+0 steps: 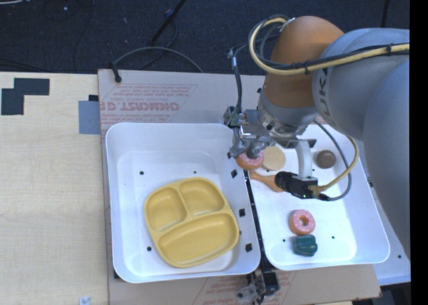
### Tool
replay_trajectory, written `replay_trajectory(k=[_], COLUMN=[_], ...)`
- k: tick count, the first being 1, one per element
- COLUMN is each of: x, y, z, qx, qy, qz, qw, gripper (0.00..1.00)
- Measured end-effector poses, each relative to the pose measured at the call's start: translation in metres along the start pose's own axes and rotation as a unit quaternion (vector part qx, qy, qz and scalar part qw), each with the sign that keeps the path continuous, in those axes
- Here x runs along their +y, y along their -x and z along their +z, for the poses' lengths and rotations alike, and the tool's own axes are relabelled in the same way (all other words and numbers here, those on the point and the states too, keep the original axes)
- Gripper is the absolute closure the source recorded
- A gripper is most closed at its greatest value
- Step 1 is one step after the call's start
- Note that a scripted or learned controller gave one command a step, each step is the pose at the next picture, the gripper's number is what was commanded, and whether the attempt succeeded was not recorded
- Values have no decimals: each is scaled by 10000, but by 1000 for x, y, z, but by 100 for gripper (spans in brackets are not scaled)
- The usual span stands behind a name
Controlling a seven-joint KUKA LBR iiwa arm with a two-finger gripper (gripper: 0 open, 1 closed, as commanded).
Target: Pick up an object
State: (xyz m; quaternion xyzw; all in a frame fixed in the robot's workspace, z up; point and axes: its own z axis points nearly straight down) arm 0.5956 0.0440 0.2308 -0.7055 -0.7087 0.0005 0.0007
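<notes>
My gripper (247, 152) hangs over the divider between the two bins, at the upper left corner of the right bin (361, 230). A pink frosted donut (252, 161) sits between its fingertips, overlapping the divider, and the fingers are shut on it. Just to its right lies a tan round disc (275, 158). A tan-orange curved piece (265, 180) lies right below the gripper.
A yellow divided plate (192, 221) fills much of the left bin (127, 163). The right bin also holds a second pink donut (302, 221), a green-teal object (305, 246) and a small brown round piece (326, 159). The arm covers the right bin's upper right.
</notes>
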Motion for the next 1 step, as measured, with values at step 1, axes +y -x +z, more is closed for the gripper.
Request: replay_trajectory(k=[1], x=[10], y=[-57], z=[10], qx=[4], qy=[-8], qz=[-4], qw=[10000], gripper=[100])
